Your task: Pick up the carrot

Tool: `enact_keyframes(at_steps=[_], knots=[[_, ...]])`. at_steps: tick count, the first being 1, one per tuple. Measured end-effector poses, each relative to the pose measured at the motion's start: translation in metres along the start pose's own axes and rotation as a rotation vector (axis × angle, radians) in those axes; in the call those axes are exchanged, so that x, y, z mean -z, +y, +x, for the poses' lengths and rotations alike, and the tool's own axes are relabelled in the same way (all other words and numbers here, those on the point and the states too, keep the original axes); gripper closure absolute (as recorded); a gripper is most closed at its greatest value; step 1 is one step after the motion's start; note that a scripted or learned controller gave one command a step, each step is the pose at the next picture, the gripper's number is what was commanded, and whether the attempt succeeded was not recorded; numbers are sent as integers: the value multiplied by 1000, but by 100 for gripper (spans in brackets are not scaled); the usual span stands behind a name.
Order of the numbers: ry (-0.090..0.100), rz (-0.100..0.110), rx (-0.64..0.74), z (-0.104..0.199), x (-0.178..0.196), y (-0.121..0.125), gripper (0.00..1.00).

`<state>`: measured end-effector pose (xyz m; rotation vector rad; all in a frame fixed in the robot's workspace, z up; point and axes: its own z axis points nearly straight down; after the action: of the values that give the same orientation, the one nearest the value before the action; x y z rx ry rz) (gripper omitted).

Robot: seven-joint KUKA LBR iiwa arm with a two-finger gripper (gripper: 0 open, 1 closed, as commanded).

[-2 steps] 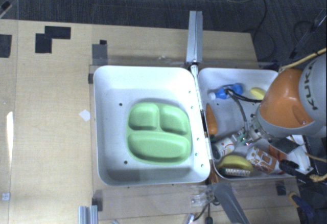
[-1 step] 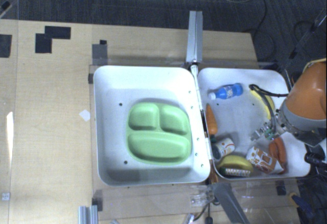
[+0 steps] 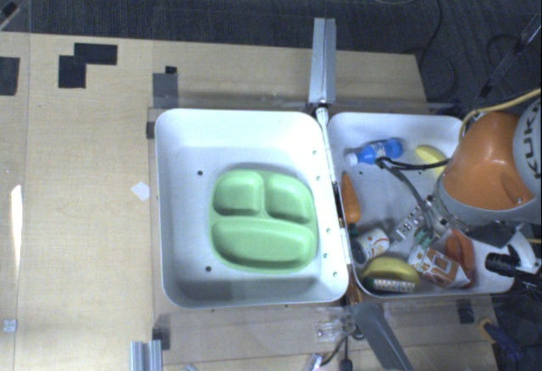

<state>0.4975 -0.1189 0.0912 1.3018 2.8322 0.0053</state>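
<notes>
Looking down on the wooden bench [image 3: 76, 191], the left white bin [image 3: 182, 149] sits mid-frame and holds a green divided tray [image 3: 262, 221], lying flat at its centre. The right white bin [image 3: 398, 125] is the crowded one: the grey-and-orange arm [image 3: 487, 166] hangs over its right half, its gripper [image 3: 421, 229] low among the clutter, and I cannot tell the claw's state. The carrot [image 3: 349, 200] lies along that bin's left wall, apart from the gripper. A blue bottle [image 3: 378, 151] rests near the top and a yellow banana [image 3: 389, 268] at the bottom.
</notes>
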Motion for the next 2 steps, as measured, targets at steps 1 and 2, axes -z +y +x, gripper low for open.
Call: enact_keyframes(at_steps=[1, 2], knots=[[-14, 3, 361, 11, 2, 7, 100], [-14, 0, 787, 10, 2, 11, 100]])
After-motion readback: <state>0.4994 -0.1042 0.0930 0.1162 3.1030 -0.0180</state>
